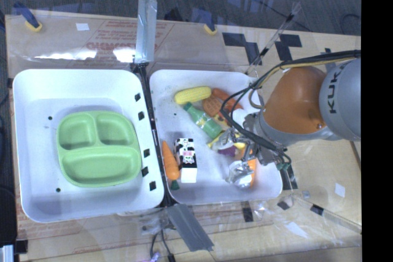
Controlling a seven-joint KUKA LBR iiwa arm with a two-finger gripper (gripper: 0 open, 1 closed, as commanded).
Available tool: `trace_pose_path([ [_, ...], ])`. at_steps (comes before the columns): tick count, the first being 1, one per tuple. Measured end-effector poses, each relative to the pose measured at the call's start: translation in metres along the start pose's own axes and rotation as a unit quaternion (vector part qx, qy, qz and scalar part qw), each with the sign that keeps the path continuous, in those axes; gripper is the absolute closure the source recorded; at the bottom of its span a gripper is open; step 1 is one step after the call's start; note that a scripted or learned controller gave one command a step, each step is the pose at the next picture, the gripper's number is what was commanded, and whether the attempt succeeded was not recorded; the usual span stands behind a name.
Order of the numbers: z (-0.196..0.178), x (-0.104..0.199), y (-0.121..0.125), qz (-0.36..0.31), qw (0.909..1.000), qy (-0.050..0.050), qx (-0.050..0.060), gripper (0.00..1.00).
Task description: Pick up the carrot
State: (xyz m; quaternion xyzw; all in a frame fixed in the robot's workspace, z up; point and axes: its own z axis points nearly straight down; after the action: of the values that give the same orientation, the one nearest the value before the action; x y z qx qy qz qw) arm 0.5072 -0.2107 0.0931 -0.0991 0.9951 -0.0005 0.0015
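Carrot (170,161) at lower centre, hard against bin wall (153,132): probably light, stiff toy; best pinched mid-length. Jaws' state impossible to tell.

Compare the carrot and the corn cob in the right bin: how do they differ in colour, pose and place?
The carrot is orange and tapers; the corn cob is yellow and blunt at both ends. The carrot lies lengthwise along the right bin's left wall, beside the cow-patterned carton; the corn cob lies crosswise near the far wall. Both lie flat in the right bin, apart from the gripper.
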Motion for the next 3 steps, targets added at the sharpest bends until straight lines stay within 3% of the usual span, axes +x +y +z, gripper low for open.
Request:
trace_pose_path([
  [1, -0.010, -0.002, 0.002, -0.005, 1.0000, -0.001, 0.000, 1.00],
  [3, -0.031, -0.007, 0.005, -0.014, 0.9999, -0.003, 0.001, 1.00],
])
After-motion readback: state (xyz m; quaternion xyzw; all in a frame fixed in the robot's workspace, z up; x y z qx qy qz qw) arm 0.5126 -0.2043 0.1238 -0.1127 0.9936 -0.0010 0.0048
